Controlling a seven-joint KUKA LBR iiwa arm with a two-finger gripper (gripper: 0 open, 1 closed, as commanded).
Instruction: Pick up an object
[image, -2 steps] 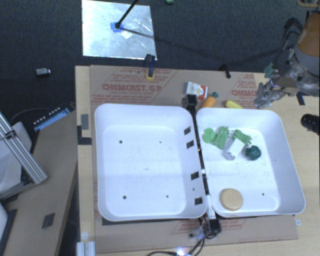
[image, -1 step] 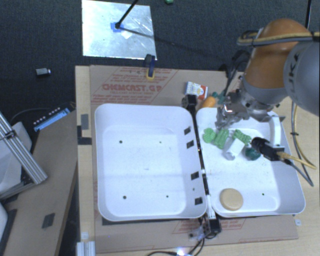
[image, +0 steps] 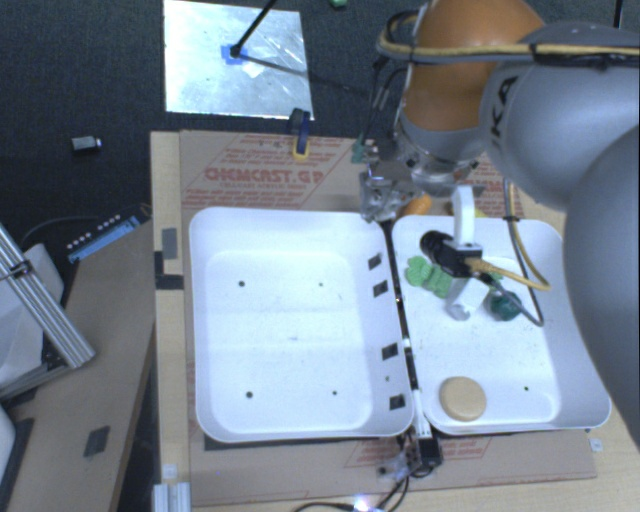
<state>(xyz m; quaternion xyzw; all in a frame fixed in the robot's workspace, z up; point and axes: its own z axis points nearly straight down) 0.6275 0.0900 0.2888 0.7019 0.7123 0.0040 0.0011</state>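
My gripper (image: 378, 203) hangs at the far end of the divider between the two white bins, above the back rim. In the right bin (image: 570, 390) a light green object (image: 428, 273) lies near the divider. A teal object (image: 504, 304) sits further right, and a small silvery piece (image: 458, 303) lies between them. A tan round disc (image: 463, 398) rests near the front rim. Something orange (image: 419, 204) peeks out just behind the gripper at the bin's back edge.
The left bin (image: 205, 300) lies beside the right one, with black clips along the shared divider (image: 396, 320). Both bins sit on a cardboard sheet (image: 260, 170). The grey arm (image: 570, 130) covers the right bin's far right side.
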